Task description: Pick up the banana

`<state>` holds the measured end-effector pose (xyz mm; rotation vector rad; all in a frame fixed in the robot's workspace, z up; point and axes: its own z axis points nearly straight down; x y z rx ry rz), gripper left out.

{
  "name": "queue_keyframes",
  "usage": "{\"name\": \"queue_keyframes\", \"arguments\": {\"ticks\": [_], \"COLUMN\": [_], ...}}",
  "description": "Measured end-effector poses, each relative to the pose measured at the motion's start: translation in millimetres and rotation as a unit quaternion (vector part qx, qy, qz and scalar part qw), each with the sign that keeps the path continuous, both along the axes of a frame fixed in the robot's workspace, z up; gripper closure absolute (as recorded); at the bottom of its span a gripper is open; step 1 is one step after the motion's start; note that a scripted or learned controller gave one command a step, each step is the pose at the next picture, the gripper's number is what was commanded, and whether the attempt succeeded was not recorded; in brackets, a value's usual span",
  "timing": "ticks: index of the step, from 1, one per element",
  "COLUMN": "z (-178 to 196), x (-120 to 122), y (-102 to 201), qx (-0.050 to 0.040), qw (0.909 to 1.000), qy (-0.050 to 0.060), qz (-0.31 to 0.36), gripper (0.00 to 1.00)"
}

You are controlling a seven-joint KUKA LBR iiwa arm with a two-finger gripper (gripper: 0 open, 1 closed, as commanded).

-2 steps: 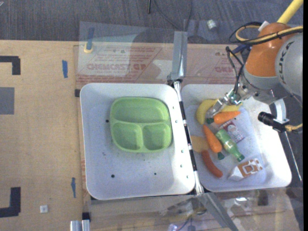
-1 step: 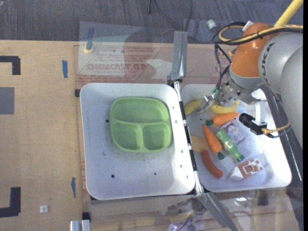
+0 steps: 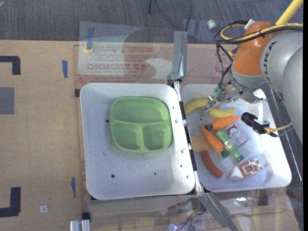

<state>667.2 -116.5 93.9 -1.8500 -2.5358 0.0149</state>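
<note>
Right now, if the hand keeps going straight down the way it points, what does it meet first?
Probably the yellow curved banana lying at the back of the right white bin; the hand is at its right end. Depth is unclear from above.

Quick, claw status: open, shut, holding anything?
Claw: cannot be told; it sits low over the banana in the right bin, with no object visibly gripped.

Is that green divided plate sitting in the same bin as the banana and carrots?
No. The green plate lies in the left bin, while the banana and carrots lie in the right bin.
</note>
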Motion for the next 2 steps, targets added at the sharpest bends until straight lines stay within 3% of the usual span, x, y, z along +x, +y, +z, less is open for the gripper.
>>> {"name": "queue_keyframes", "arguments": {"ticks": [1,2], "z": [90.6,87.5], "x": [0.6,0.3], "y": [82.7,49.3], "qx": [-0.0013,0.0009], "qw": [0.9995,0.9721], "qy": [-0.004,-0.004], "qz": [-0.031,-0.234], "gripper": [1.00,1.00]}}
